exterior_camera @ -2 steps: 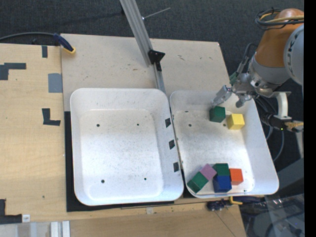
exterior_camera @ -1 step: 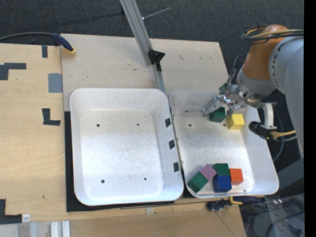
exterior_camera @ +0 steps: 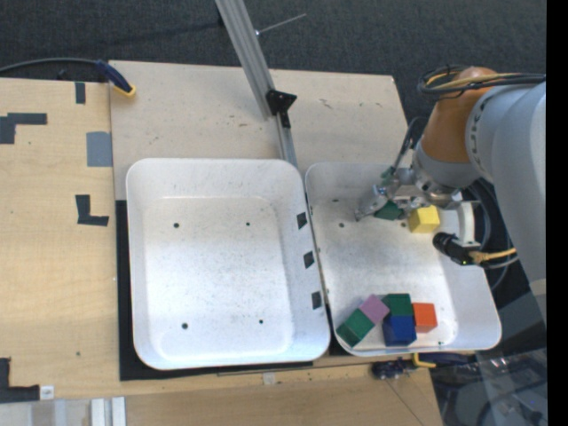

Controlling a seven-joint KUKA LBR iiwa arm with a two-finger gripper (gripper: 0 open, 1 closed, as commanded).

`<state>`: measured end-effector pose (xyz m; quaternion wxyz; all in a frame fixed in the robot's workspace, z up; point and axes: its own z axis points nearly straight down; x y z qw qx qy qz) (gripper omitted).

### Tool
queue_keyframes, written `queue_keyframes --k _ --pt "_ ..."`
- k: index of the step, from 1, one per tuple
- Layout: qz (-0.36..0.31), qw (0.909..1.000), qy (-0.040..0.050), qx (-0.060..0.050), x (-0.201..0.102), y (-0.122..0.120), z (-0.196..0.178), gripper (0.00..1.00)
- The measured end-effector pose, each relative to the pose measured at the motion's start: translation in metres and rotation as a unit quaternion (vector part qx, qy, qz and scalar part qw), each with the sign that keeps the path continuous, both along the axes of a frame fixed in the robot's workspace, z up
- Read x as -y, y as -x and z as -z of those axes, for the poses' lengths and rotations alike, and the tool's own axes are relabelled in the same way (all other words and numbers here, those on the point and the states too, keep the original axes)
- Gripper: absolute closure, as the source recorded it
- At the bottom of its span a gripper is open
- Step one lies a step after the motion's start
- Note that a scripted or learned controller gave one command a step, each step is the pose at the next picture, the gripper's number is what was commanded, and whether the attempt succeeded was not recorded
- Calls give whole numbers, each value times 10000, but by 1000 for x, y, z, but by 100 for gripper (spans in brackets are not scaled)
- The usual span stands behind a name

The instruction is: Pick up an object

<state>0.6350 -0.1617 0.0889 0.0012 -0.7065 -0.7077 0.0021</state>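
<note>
The gripper (exterior_camera: 390,204) is low over the right bin (exterior_camera: 373,256), with a yellow block (exterior_camera: 423,219) just beside it and something dark green at its tip — whether it's clamped or apart, I cannot tell. The danger: the yellow block gets nudged aside instead of caught. Other blocks (exterior_camera: 390,316) sit clustered at the near wall — well apart.

1. You are looking down from one fixed camera above the bench (exterior_camera: 53,238), tilting at a slant.
2. It is sitting far enough back to take in both white bins (exterior_camera: 217,171) side by side.
3. The arm (exterior_camera: 497,131) is entering from your right.
</note>
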Motion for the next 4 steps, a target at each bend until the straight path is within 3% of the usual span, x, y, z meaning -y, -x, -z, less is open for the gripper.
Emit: queue_keyframes --k 1,3,4 --pt "-7 10000 -2 9 -1 -1 -12 100" --pt "2 10000 1 48 0 -4 -118 100" --pt "2 10000 -4 33 0 -4 -150 100"
